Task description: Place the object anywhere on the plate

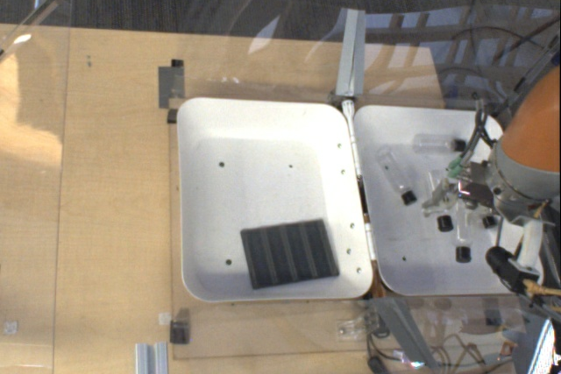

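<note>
Where the grey arm with its orange band (535, 136) reaches in over the right-hand shallow white bin (390, 258), its two-finger gripper (456, 188) hangs above the middle of that bin amid cables, and I cannot tell how it stands. Several small black block-shaped pieces (408, 197) lie scattered on that bin's floor around and below the gripper. A clear, pale cylinder (429, 142) lies toward that bin's far edge. Just beside this bin, touching along a shared edge, sits the left-hand shallow white bin (202, 188). A dark grey ribbed rectangular plate (289, 253) lies flat in the left bin's near half, slightly tilted. No writing is readable.
</note>
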Controlling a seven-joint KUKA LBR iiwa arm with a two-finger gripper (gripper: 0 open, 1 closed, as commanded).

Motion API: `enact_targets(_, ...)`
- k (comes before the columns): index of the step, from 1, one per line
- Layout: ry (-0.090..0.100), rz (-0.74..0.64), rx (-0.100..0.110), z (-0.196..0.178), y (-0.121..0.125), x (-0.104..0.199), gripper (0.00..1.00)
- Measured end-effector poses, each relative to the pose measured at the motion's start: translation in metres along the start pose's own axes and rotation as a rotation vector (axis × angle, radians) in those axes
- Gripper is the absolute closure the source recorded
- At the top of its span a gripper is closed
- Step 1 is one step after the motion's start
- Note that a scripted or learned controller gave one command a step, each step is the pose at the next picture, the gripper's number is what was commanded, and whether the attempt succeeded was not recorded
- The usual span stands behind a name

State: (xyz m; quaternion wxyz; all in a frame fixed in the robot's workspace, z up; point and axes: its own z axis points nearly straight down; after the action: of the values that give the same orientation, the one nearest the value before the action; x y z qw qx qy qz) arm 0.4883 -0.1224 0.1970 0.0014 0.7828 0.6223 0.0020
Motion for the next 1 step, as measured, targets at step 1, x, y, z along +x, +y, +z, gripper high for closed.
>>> enact_targets(1, 0.0, 0.137, 0.0, -0.0695, 0.0312, 0.0859, 1.0)
